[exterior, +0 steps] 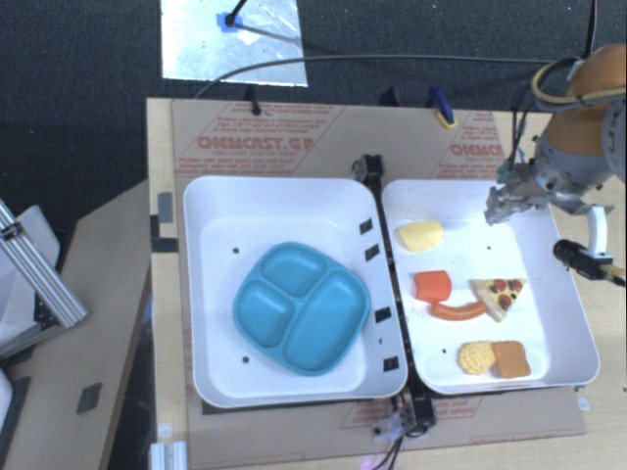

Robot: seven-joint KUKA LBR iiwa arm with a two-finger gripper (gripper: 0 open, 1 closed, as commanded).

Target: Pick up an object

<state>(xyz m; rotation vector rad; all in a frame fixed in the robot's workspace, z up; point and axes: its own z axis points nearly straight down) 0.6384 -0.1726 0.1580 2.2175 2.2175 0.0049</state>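
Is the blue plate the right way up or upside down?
Right way up: the blue plate shows its three hollow sections facing up, lying in the left bin.

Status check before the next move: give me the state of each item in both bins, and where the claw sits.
Blue divided plastic plate: flat, left bin.
Pale yellow toy piece: loose, right bin.
Red toy block: touching the orange sausage.
Toy pizza slice: flat.
Yellow corn piece: beside the brown biscuit.
Claw: above the right bin's far edge.

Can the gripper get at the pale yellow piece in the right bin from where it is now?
Probably yes. The gripper is above the far part of the right bin, and the pale yellow piece lies apart from the other food, nothing on top of it or between them. The central bin wall is close beside it.
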